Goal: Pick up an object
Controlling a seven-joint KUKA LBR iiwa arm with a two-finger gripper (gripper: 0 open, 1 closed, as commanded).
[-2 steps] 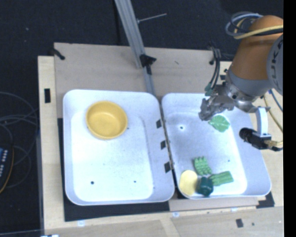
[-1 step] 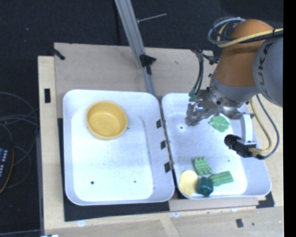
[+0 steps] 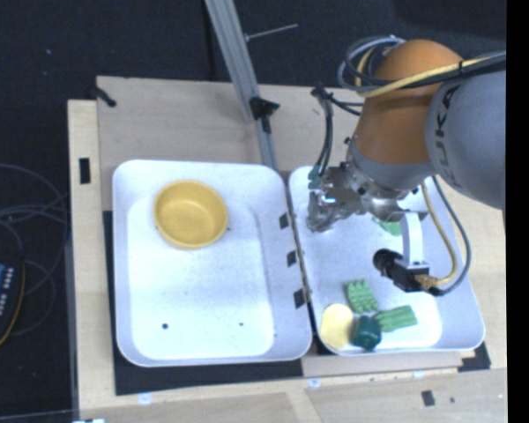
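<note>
Where the right bin (image 3: 458, 337) nears the camera, a teal piece (image 3: 367, 332), pale yellow disc (image 3: 335, 324) and green blocks (image 3: 363, 296) cluster | left bin (image 3: 194, 342) bears a yellow bowl (image 3: 191, 214) farther back | gripper (image 3: 322, 214) hangs over the right bin's far-left part, gripping nothing visible, finger spacing impossible to tell.

The two bins, left (image 3: 141, 324) and right (image 3: 458, 320), were white, the left one faintly speckled with dark flecks. The bowl (image 3: 191, 214) was plain yellow. A ridged block (image 3: 362, 296) was bright green, as was the bar (image 3: 398, 317) beside it. A small cup-shaped piece (image 3: 366, 332) was dark teal, and the round piece (image 3: 336, 325) next to it pale yellow. The table (image 3: 185, 122) was light tan. The arm (image 3: 476, 130) was grey with an orange band (image 3: 406, 113). The gripper (image 3: 322, 214) was silvery metal.
</note>
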